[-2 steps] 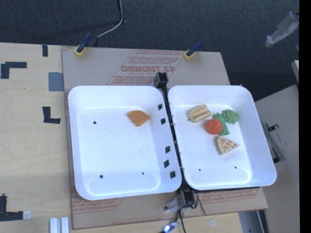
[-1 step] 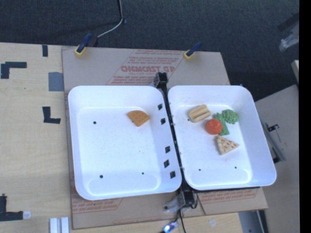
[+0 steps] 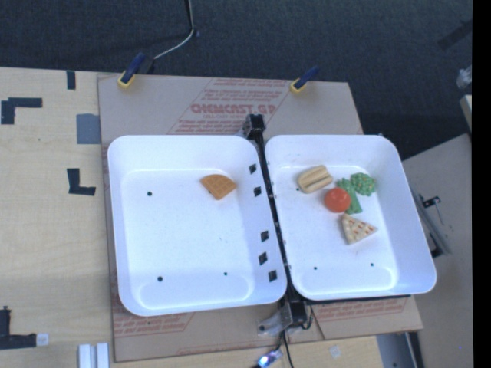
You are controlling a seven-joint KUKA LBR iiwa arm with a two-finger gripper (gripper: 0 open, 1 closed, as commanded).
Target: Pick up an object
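Observation:
The left bin (image 3: 130, 228) holds one orange wedge-shaped piece (image 3: 219, 185) near its upper right. In the right bin (image 3: 383, 274) lie a tan hot-dog bun (image 3: 314, 179), a red tomato (image 3: 337, 199), a green broccoli-like piece (image 3: 359, 185) and a pale pizza slice (image 3: 356, 228), clustered close together in the upper middle.
Both bins rest on a brown cardboard sheet (image 3: 230, 106) held by two clamps, one at the back left (image 3: 132, 70) and one at the back right (image 3: 305, 77). A black cable (image 3: 184, 29) runs off the back. Black clips line the seam between the bins (image 3: 265, 221).

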